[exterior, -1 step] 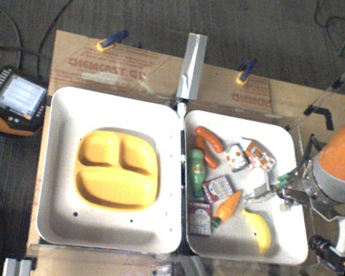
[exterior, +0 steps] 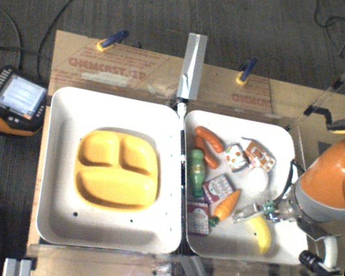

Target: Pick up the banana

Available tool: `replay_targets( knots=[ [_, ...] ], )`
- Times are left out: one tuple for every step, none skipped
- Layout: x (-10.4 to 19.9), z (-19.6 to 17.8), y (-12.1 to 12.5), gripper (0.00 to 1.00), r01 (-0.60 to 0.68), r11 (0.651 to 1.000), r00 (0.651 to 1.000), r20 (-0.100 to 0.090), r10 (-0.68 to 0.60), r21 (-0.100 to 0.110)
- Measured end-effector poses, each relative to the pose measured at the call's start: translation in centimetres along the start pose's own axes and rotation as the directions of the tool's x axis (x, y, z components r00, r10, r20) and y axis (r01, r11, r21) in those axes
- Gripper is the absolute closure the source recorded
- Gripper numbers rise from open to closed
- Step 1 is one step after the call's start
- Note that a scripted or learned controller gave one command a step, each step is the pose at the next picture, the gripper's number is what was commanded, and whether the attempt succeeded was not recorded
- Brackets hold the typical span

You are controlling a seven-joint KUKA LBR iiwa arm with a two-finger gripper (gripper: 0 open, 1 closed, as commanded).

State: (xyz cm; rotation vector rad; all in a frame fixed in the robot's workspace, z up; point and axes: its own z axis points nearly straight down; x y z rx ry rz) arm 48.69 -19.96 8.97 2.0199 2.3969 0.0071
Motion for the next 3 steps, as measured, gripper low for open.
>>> replay_targets(
  knots=[
    [-0.1, -1.0, 0.2, 1.0, 0.0, 1.0, 1.0, 0.004, 0.0, -0.006],
    [2.0, -11.9, 5.4, 1.0, -0.011, 1.0, 1.0, -0.001, 0.011, 0.01],
    [0.6, -12.9, 6.0, 1.0, -0.179, 0.984, 0.984, 0.0, 0.179, 0.011]
  ],
)
